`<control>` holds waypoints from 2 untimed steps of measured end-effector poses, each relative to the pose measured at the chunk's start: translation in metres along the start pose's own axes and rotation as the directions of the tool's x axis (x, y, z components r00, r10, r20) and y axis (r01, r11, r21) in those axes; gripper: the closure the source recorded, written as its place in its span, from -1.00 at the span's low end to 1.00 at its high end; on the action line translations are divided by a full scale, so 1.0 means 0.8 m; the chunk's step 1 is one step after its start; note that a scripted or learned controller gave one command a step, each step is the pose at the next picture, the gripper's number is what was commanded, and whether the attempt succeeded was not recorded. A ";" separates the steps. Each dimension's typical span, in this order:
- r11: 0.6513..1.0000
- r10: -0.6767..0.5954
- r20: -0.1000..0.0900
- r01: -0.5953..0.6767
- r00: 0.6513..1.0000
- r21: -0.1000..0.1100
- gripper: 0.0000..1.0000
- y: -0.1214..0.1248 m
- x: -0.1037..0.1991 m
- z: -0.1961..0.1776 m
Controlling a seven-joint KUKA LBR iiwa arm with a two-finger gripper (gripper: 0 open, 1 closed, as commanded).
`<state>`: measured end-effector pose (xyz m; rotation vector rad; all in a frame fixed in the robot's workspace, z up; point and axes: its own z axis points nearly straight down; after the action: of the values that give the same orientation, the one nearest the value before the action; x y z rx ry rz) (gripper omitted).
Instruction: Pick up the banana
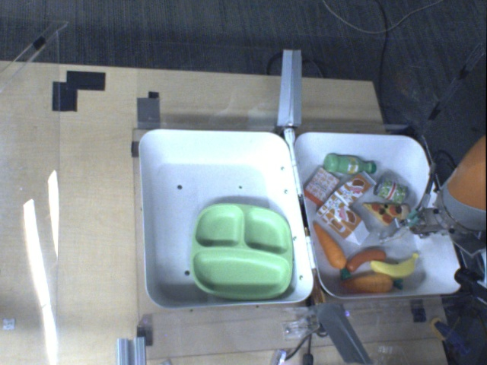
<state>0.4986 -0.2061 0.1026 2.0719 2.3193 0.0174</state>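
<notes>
The banana (396,266) lies in the right bin (365,147), low toward its near edge and close to the near right corner, curved with its ends turned up. It touches or nearly touches an orange-red piece (365,258) on its left and a rounder orange piece (370,283) just below that, so its left and lower sides are crowded, while the bin floor to its right and just above it is barer. A carrot (329,247) lies tilted beside the divider wall. Further up the bin sit a green bottle (348,163), two small printed cartons (340,204), and a small can (390,191), packed near one another across the middle. The tool (417,223) hangs at the bin's right rim, above and to the right of the banana and apart from it; its fingers are too blurred and small to tell whether they stand apart or together. The arm's orange band (468,177) shows at the right edge. The left bin (198,154) holds a green divided tray (243,253) near its front, with bare white floor behind it. Both bins rest on a pale wooden desk (84,226); beyond it is dark carpet (190,14) with a thin cable (380,21).
</notes>
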 end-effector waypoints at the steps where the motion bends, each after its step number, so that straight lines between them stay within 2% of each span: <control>1: 0.989 0.146 -0.012 -0.146 0.989 0.031 -1.00 0.032 0.027 -0.028; 2: 0.993 0.113 -0.012 -0.113 0.994 0.020 -1.00 -0.007 0.019 0.019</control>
<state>0.4915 -0.1915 0.0872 2.2161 2.2153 0.0108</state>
